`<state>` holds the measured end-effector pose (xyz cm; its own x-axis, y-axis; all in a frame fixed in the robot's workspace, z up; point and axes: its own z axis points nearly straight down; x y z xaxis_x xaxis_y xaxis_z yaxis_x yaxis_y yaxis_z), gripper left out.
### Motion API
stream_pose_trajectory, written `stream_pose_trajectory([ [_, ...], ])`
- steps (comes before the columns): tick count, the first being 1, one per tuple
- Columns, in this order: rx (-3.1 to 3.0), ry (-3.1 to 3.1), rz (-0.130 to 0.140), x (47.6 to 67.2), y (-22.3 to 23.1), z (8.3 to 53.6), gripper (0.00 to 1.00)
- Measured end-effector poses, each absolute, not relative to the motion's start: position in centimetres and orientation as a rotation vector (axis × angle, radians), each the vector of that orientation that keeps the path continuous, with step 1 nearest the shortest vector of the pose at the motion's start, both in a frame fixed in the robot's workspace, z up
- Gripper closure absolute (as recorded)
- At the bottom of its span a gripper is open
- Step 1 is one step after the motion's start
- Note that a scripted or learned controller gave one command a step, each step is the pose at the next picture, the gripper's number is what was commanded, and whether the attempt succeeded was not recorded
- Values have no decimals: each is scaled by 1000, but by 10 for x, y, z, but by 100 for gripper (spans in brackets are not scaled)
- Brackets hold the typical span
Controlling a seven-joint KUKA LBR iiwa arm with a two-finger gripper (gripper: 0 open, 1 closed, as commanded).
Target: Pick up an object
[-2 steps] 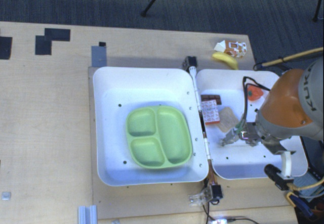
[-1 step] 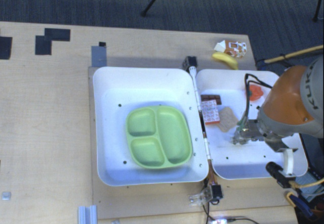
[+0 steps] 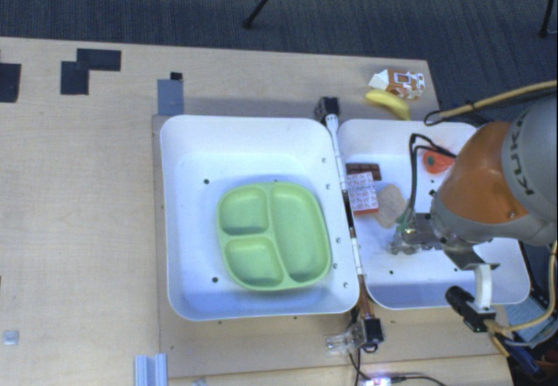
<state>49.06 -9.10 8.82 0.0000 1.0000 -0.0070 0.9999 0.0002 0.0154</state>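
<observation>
A green three-compartment plate (image 3: 274,235) lies in the left bin (image 3: 187,201). In the right bin (image 3: 384,284) a brown and white packet (image 3: 362,190) lies near the left wall, with a pale translucent object (image 3: 392,199) just to its right. An orange-red object (image 3: 437,161) peeks out near the bin's back, partly hidden by the arm. My gripper (image 3: 405,239) reaches down into the middle of the right bin, just below the pale object. The orange wrist band covers much of the bin's right half.
A yellow banana-like toy (image 3: 388,103) and a small printed packet (image 3: 403,81) lie on the bench behind the right bin. Cables run along the arm and by the bench's front edge. A black clip (image 3: 328,105) sits at the back between the bins.
</observation>
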Motion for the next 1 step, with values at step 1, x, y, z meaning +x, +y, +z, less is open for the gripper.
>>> stream_pose_trajectory([
  [1,2214,2226,6,530,-15,185,100],
])
